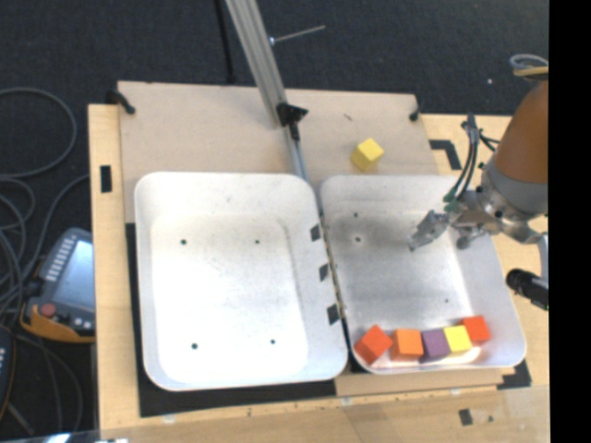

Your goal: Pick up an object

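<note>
White, smooth plastic forms both shallow bins, each with rounded corners and a faintly smudged floor dotted with small dark marks. The left bin (231, 275) sits just beside the right bin (369, 247), their inner rims touching along a line of small dark clips. Along the near wall of the right bin lies a row of matte, foam-like cubes, pressed side by side: a red-orange cube (374, 342), an orange cube (408, 342), a purple cube (434, 343), a yellow cube (457, 340) and a red cube (476, 329). A second yellow block (367, 153) rests alone on the pale fibreboard worktop (203, 127), outside the bins and beyond the right bin's far rim. A ribbed aluminium rail (254, 44) slants across the worktop's far edge. The tool (427, 232), grey and metallic, hangs over the middle of the right bin, well apart from the row of cubes; whether it is released or clenched cannot be told, and nothing shows between its tips.
</note>
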